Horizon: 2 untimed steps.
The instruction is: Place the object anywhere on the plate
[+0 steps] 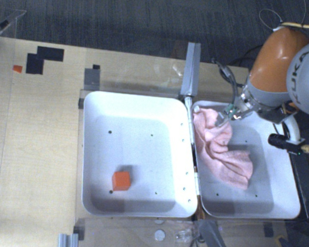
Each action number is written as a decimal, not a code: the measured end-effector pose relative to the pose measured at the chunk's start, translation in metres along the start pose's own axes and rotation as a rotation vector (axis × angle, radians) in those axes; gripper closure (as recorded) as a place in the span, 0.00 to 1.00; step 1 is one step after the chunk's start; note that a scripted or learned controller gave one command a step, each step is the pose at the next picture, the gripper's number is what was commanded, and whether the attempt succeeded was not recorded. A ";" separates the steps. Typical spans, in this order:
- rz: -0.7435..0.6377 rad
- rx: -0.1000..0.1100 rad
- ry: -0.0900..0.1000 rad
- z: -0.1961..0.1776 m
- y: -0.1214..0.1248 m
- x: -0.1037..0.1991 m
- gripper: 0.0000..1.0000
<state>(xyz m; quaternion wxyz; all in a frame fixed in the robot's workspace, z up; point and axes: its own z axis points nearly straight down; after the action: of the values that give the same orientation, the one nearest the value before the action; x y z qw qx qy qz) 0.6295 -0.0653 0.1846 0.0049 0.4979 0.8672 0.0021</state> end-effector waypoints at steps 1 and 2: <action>-0.008 0.002 0.001 -0.040 0.004 -0.001 1.00; -0.410 0.001 0.003 -0.046 0.014 0.041 1.00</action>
<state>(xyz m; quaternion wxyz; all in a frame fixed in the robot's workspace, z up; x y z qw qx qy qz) 0.6203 -0.0223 0.2303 0.0034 0.3111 0.9504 0.0014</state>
